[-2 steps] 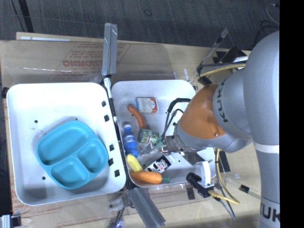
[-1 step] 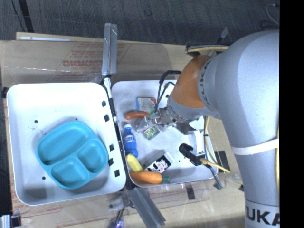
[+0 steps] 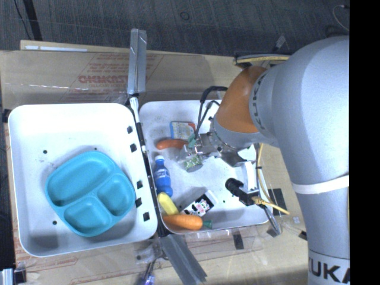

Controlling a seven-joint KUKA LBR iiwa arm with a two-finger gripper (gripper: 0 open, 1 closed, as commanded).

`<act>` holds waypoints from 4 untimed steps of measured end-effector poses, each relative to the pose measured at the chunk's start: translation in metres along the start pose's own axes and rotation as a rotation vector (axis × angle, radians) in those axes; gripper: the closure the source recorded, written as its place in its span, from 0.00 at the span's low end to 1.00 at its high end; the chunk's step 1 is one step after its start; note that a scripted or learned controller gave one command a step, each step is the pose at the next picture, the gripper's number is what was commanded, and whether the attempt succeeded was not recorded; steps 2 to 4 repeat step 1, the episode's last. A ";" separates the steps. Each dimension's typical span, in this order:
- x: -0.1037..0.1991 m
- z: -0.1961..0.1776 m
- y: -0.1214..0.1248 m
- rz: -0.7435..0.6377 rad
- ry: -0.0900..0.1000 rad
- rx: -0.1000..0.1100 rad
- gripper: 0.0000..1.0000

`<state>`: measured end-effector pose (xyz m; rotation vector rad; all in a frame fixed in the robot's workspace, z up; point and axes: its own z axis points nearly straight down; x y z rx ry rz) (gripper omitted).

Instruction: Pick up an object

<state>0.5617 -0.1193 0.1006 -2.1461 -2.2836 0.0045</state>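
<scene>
Hovering over the right bin [image 3: 252, 218], my gripper [image 3: 193, 153] hung just above the orange sausage [image 3: 171, 143], likely lined up for a pick; whether anything was held I couldn't tell. A blue bottle [image 3: 161, 177], banana [image 3: 167, 203] and carrot [image 3: 184, 221] crowded the left wall, with the blue divided tray [image 3: 89, 192] alone in the left bin [image 3: 35, 123].

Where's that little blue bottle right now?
The blue bottle lies in the right bin, along its left wall, between the sausage and the banana.
</scene>
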 end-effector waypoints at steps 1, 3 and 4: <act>0.031 -0.091 0.001 -0.089 -0.003 -0.005 1.00; 0.031 -0.091 0.001 -0.089 -0.003 -0.005 1.00; 0.031 -0.091 0.001 -0.089 -0.003 -0.005 1.00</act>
